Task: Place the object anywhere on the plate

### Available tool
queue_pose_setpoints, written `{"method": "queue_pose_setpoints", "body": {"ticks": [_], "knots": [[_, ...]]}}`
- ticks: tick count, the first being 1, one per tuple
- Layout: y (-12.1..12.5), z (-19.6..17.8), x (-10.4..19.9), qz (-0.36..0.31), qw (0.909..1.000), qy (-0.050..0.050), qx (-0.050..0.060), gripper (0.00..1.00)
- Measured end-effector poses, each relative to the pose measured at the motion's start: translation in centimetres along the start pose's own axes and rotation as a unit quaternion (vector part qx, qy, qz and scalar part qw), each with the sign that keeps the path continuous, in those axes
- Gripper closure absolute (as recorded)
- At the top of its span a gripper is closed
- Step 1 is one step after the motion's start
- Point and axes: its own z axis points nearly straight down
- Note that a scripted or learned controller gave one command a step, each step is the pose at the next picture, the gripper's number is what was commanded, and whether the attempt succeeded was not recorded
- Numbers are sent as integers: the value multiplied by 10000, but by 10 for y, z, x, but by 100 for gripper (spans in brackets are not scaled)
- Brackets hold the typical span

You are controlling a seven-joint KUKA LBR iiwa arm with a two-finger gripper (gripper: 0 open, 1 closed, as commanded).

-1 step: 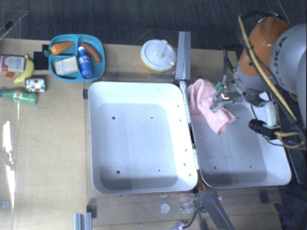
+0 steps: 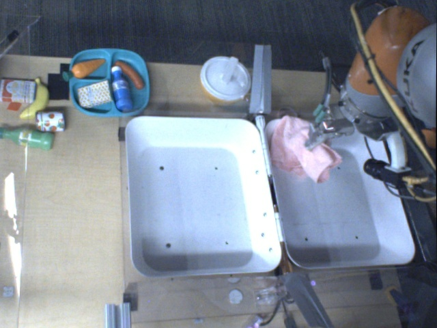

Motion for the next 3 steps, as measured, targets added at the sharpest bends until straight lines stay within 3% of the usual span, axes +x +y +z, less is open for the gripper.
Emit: {"method": "queue_pose_setpoints", "body": {"ticks": [1,2,3], "knots": [[-15,-9,49,-2011,9796,3,-1,100],[-25,-7,89,-3921,9199,7,-1,100],[-43,5,138,-5668,8239,11,-2,100]]}}
